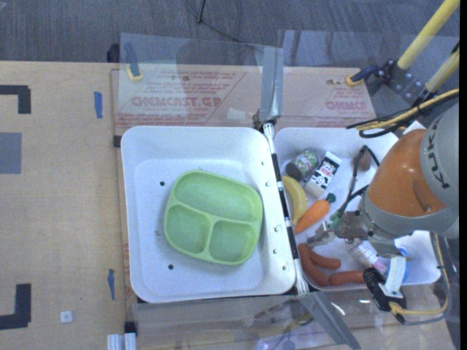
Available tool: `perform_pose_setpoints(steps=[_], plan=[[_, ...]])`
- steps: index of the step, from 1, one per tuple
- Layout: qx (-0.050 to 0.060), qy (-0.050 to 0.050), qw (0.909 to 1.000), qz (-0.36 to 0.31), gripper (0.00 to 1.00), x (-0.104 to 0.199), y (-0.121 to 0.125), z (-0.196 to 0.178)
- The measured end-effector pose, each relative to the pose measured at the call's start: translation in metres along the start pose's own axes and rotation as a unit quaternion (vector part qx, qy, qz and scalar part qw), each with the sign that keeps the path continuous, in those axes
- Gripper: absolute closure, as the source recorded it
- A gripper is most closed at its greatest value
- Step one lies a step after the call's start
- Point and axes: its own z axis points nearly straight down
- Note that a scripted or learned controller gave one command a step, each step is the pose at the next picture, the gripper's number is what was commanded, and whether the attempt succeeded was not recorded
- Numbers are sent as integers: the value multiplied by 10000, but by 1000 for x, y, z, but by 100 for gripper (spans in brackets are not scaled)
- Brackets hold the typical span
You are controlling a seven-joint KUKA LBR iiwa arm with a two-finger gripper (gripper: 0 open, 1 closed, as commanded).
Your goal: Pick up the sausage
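Carrot, banana crowd sausage (bin wall alongside).

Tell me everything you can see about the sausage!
The sausage is reddish-brown, smooth and shiny, like a plastic toy. It looks like linked curved pieces lying flat in the near corner of the right bin, beside the wall between the bins. The carrot lies just beyond it. The gripper hovers close above; no fingers hold the sausage.

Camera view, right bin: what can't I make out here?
- Gripper: fingers too small and dark to read against the arm's body.
- Right bin: its right part is covered by the arm.
- Sausage: touching the gripper or not, unclear.
- Small carton: print too small.
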Motion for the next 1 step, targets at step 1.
perform_pose_setpoints(steps=[1], plan=[[-1, 0, 10000, -1, 0, 0, 0, 0]])
